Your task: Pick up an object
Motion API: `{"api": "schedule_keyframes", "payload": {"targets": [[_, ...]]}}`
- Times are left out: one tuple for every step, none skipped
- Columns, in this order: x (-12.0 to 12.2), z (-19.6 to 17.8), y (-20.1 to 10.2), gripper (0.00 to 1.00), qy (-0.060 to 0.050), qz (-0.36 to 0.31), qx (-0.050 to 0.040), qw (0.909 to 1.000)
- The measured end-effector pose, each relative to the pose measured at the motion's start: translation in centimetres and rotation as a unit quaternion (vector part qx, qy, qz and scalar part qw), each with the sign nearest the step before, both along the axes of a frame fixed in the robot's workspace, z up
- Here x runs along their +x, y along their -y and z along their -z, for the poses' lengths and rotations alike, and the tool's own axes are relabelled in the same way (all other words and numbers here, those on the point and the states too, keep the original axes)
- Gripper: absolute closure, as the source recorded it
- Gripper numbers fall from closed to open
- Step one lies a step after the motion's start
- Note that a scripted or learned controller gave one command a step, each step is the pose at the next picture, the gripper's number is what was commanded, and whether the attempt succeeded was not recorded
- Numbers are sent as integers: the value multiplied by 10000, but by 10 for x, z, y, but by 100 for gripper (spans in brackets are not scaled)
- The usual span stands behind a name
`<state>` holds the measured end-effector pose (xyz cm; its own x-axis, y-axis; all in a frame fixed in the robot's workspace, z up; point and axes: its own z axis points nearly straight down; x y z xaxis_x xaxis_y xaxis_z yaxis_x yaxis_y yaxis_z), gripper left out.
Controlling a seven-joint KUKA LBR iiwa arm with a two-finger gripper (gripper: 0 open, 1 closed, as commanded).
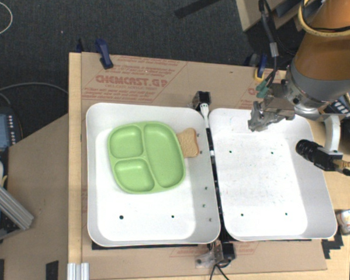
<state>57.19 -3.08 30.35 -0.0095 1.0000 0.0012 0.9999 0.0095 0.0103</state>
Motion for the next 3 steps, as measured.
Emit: {"api": "schedule_keyframes", "payload": {"targets": [[-32, 3, -49, 100, -68, 17, 7, 10000], [-31, -73, -147, 100, -1, -8, 12, 10000], [-21, -16, -240, 100, -89, -4, 0, 10000]]}}
